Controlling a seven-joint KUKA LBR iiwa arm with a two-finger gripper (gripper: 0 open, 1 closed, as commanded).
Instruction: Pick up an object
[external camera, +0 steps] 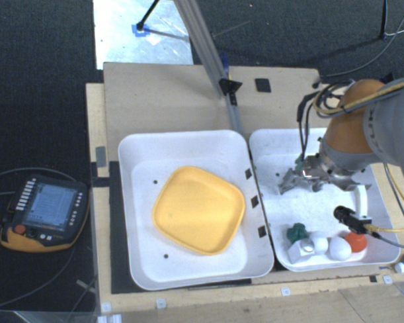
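Fingers: gripper (296, 179) sits low in the right bin, tips pointing toward the divider. You can't tell from this view whether the fingers are apart or together; nothing visible between them.
Under the tips: bare white bin floor. No object there.
Arm: grey link with orange band (351, 122) comes in from the right, wrist over the upper middle of the right bin (271, 143). Cables looped off the wrist.
Targets: all clustered at the near edge of the right bin, well apart from the gripper: green object (297, 233), small grey-white object (303, 248) just below it, white ball (340, 248), orange-red ball (356, 241) at the far right.
Black attachment: a black piece with a cable (350, 218) hangs between the wrist and the balls, close over them.
Left bin: yellow plate (199, 208), flat, roughly centred in the left bin (133, 193).
Risk 1: if you close here, my read is an empty grasp.
Risk 2: objects are packed touching or nearly so; a descent into the cluster likely nudges neighbours or pinches two.
Risk 3: they lie against the bin wall, so a finger could hit the rim.
Risk 4: balls are round and will probably roll or squirt out.
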